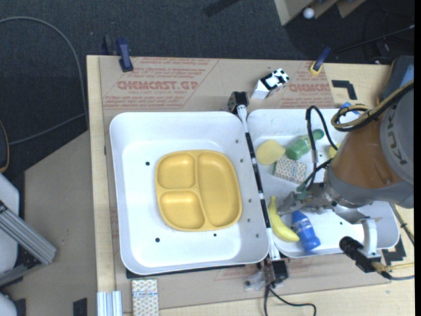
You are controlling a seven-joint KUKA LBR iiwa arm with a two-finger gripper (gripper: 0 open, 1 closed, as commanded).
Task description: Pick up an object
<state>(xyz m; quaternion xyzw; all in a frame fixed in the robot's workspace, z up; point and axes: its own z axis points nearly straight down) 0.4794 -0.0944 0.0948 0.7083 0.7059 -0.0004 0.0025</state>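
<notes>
Your gripper (pixel 296 206) hangs low in the right bin (pixel 388 232), just above the banana (pixel 281 226) and blue bottle (pixel 306 232); you cannot tell its fingers' state.

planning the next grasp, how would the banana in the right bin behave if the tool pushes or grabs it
The banana is curved and smooth-looking, so it would probably pivot or slip rather than slide straight. It lies against the blue bottle, which may get nudged too. It looks light, likely a toy.
</notes>
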